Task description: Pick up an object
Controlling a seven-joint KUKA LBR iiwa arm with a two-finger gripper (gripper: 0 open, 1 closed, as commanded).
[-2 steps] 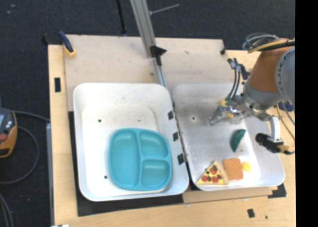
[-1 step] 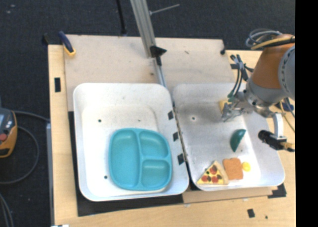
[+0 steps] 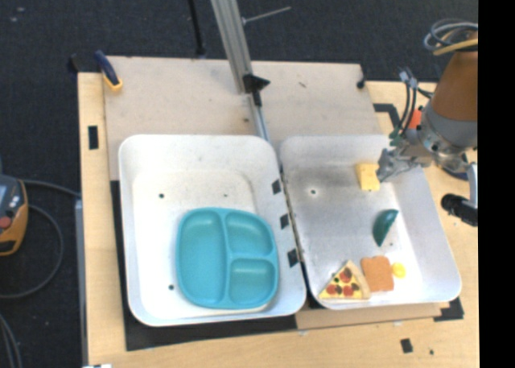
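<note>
A small pale-yellow block (image 3: 368,176), like a cube of toy cheese, lies on the floor of the right bin (image 3: 338,213), near its far right corner. The gripper (image 3: 389,167) sits just beside the block on its right, low over the bin, and looks to be touching it or nearly so; whether the claw is spread or closed on anything I cannot tell from here, as the metal parts blur together. The arm (image 3: 455,101) comes in from the right, its orange band above the grey wrist, with cables looped over it.

Further down the same bin lies a dark teal wedge-shaped piece (image 3: 385,225), well apart from the block. Along the near edge sit a toy pizza slice (image 3: 344,283), an orange-brown toy (image 3: 376,274) just beside it, and a small yellow piece (image 3: 397,270) touching that one.

The left bin (image 3: 161,173) holds a light blue divided plate (image 3: 228,258) with three compartments, lying towards the near right corner. A slanted aluminium post (image 3: 229,24) rises behind the bins.
</note>
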